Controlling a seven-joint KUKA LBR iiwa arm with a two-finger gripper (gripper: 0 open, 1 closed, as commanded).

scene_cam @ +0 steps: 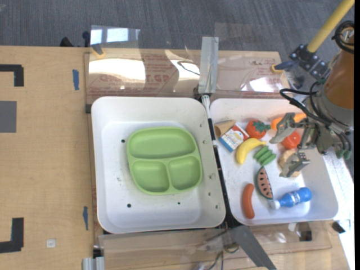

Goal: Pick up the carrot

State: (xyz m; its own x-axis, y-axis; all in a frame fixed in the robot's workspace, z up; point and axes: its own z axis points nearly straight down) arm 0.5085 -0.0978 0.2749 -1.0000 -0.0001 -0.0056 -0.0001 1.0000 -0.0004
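Camera view showed the carrot at the far right of the right bin, partly behind the gripper — claw spread, pinching nothing. You would have judged it light, rigid, slick plastic — grasp across mid-body.

Grey robot arm with an orange band reaches in from the right, wrist bent downward, its two-finger gripper hanging with fingers spread apart.
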